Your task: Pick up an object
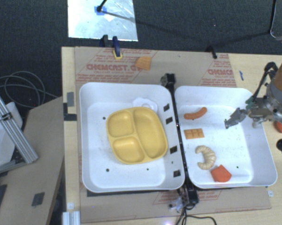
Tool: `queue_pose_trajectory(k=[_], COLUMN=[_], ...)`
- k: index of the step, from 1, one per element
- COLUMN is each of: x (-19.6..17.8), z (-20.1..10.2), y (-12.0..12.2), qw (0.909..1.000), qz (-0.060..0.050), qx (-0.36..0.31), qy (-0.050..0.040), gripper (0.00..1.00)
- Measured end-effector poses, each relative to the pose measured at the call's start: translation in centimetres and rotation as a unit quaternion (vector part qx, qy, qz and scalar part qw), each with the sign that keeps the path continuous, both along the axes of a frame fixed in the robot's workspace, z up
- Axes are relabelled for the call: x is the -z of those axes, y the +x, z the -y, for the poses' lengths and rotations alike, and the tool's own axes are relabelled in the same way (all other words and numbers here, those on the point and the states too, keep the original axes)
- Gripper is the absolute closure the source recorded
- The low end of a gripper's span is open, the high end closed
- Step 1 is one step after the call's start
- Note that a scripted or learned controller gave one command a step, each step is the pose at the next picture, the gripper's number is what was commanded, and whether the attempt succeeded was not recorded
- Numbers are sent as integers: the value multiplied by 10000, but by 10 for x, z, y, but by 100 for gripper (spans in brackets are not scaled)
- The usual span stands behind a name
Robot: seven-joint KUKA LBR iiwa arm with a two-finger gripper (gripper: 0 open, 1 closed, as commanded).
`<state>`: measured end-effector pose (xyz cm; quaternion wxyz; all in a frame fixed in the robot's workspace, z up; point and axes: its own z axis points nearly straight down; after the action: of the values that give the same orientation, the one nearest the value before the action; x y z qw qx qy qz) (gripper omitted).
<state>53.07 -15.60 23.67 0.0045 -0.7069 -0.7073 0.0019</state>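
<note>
An orange-red block (221,174) is lying at the near edge of the right bin (260,172), with a croissant (206,156), a waffle piece (194,134) and a sausage (195,113) lying behind it. The left bin (91,172) is holding a yellow divided plate (136,135). The gripper (242,117) is hovering over the right bin, fingers parted, gripping nothing.

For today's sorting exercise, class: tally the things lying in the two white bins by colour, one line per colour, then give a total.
Yellow: 1, the divided plate
Orange: 3, the sausage, the waffle square, the carrot-coloured chunk
Tan: 1, the croissant
White: 1, a small thing behind the plate
Total: 6
</note>
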Motion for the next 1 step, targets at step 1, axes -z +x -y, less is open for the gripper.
queue_pose_trajectory(k=[1], x=[99], z=[-40], y=[78], qw=[10000], qz=[40], qx=[-44], qy=[-8], gripper=[0])
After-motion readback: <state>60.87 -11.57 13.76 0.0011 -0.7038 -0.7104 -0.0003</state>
